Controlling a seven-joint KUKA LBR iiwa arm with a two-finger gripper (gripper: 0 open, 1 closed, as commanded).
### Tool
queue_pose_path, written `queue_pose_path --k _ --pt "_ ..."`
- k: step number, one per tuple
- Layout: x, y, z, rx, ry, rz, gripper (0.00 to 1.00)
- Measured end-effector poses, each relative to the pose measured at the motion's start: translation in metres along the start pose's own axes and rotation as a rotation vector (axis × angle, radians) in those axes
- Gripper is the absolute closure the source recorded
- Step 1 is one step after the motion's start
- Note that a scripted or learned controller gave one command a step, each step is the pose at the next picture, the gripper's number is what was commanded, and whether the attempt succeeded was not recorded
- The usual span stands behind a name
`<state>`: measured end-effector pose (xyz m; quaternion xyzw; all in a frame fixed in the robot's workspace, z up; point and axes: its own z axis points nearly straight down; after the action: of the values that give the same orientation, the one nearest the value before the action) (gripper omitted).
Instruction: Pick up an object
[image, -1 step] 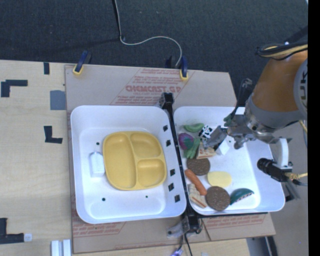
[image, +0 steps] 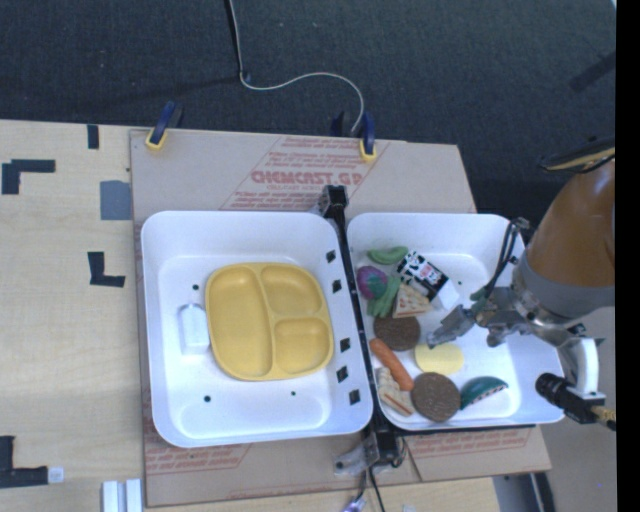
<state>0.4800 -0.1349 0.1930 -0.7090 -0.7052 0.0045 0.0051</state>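
Pale yellow disc (image: 440, 358) lies in the right bin (image: 478, 222), just below the gripper (image: 449, 327), which hangs low over the bin's mid-right area at the end of the grey-and-orange arm (image: 568, 255). Can't tell if the gripper is wide or narrow, and nothing is seen held in it.

Other toy food sits around it:
- Brown round (image: 397, 331) is just to its left.
- Orange carrot (image: 392, 363) is lower left.
- A 2nd brown round (image: 435, 396) and a teal piece (image: 483, 388) lie below, past the disc.
- Black-and-white carton (image: 422, 272) is above-left, w/ a green item (image: 388, 256) and a purple item (image: 373, 282) further left.

Well to the gripper's left, in the left bin (image: 240, 218), rests a yellow divided plate (image: 270, 320) w/ a small white object (image: 192, 327) touching its far side.
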Motion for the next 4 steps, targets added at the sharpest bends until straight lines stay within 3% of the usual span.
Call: queue_pose_path --k 1,2,3,4 --pt "0.023 0.004 0.086 0.001 0.003 -0.007 0.00" --pt "0.023 0.005 0.074 -0.001 0.003 -0.006 1.00" --pt "0.022 0.005 0.074 -0.001 0.004 -0.006 0.00" --pt "0.048 0.095 -0.021 -0.024 -0.002 -0.013 0.00"
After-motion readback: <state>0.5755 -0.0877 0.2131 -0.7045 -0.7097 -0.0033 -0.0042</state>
